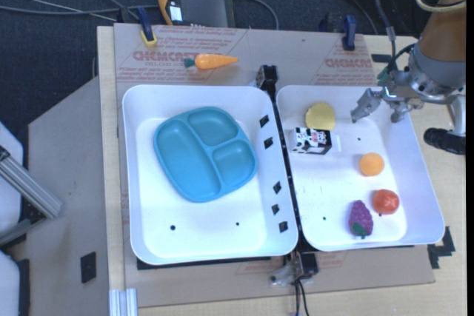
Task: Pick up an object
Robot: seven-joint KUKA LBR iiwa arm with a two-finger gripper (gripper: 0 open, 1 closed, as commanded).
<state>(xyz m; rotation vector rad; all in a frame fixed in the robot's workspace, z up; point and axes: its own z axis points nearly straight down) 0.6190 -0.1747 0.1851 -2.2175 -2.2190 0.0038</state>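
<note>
Camera view: gripper point(383, 104) spread, holding nothing, above the bin point(422, 159); orange point(371, 164) looks light, smooth, rollable, best pinched across its middle.

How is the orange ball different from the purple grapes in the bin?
The orange ball is round and smooth, while the purple grapes look long and bumpy. The ball is orange all over; the grapes are purple with a bit of green at the lower end. The ball lies apart from other things, while the grapes lie close beside a red tomato. Both are small toy foods lying in the right bin.
</note>
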